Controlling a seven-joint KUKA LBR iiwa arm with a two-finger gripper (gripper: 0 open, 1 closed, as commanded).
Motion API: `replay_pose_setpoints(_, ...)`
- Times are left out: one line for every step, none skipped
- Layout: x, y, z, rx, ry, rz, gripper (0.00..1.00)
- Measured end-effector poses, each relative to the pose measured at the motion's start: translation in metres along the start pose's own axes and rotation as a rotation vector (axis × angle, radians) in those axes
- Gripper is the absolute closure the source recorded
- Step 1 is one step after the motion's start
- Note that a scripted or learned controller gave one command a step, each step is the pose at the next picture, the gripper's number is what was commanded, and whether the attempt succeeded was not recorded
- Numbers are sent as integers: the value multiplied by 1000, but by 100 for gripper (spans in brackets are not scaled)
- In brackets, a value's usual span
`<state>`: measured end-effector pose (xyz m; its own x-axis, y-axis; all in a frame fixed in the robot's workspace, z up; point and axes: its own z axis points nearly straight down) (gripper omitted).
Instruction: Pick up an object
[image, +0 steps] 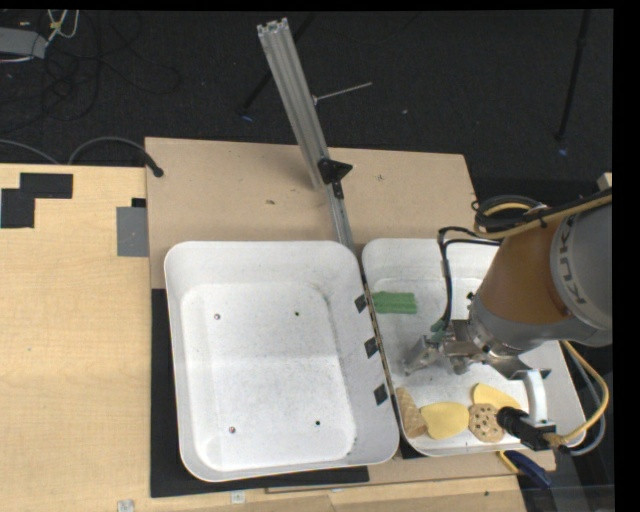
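Tabletop (250, 190), tan board, carrying two white bins side by side. Left bin (190, 275): white floor with a few small dark dots. Metal rail (300, 115): slants from 12 o'clock down to the seam between the bins. Right bin (400, 262): holds every loose item. Green block (395, 303): flat, near the bin's left wall, at 10 o'clock from the gripper. Brown biscuit (408, 412): at the bin's 7 o'clock corner, just beside a yellow piece (445, 419). Round cookie (486, 423): touching the yellow piece's right edge, below a second yellow piece (497, 397). Gripper (432, 352): low over mid-bin, metal fingers pointing toward 9 o'clock; whether parted or closed cannot be told. Arm (545, 275): orange-banded, entering from 3 o'clock.
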<state>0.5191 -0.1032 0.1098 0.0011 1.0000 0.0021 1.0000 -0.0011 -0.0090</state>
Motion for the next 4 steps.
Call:
replay_pose_setpoints(-2, 0, -12, -3, -1, 8, 100)
replay_pose_setpoints(-5, -2, -75, -12, -2, -2, 100)
replay_pose_setpoints(-6, -1, -98, -9, -2, -1, 100)
replay_pose_setpoints(42, 5, -99, -7, 0, -5, 100)
